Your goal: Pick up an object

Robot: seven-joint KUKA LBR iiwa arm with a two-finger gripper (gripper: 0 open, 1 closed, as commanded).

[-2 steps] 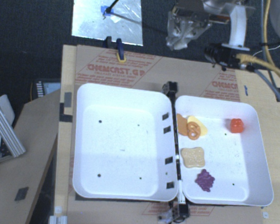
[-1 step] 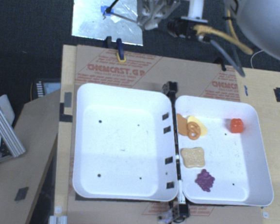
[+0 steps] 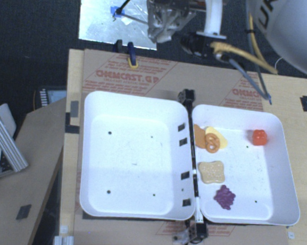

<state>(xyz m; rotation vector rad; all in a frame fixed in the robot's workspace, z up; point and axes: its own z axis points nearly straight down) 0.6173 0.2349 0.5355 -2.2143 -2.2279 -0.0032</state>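
Tool (image 3: 160,33) hangs high beyond the bins' far edge; whether it stands apart or together I cannot tell. Right bin (image 3: 277,173), nearer and to the tool's right, holds red piece (image 3: 259,137), orange ring (image 3: 212,141), tan slice (image 3: 211,172), purple cluster (image 3: 224,197). Left bin (image 3: 132,155) lies directly below-near.

All four objects lie in the right bin (image 3: 285,173). A small red tomato-like piece (image 3: 259,137) sits near its far right corner. An orange-and-yellow cluster with a ring shape (image 3: 209,139) lies against its left wall. A tan bread slice (image 3: 211,172) lies flat nearer, and a purple grape bunch (image 3: 224,197) sits just beside the slice.
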